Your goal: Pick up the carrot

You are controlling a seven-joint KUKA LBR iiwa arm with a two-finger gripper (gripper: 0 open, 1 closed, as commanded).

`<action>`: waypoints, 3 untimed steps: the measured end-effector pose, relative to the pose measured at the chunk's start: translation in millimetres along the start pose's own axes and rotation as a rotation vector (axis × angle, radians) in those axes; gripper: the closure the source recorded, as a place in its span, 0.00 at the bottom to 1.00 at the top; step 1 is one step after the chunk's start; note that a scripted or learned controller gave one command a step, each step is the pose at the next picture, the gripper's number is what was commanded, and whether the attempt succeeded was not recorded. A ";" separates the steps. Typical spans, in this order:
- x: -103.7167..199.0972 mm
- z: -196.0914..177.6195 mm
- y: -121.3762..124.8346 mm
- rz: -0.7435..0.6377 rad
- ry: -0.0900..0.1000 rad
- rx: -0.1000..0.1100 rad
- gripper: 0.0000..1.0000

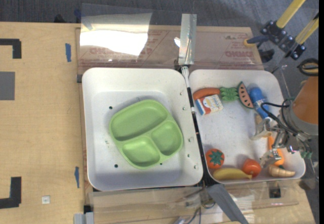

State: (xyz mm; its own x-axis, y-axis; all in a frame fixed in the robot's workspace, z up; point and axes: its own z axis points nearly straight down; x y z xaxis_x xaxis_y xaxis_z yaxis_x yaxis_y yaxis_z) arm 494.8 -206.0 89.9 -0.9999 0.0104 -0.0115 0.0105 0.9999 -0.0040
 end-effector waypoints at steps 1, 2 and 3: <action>-4.6 -13.2 0.9 -0.002 -0.013 0.003 1.00; -73.8 -0.4 42.4 0.059 -0.006 -0.002 1.00; -72.5 0.8 41.8 0.061 -0.002 -0.002 0.00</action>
State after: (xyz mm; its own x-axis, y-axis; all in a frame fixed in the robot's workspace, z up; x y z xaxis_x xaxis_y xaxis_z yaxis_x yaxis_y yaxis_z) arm 567.7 -164.9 89.8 -0.9974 0.0709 -0.0139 0.0709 0.9975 -0.0009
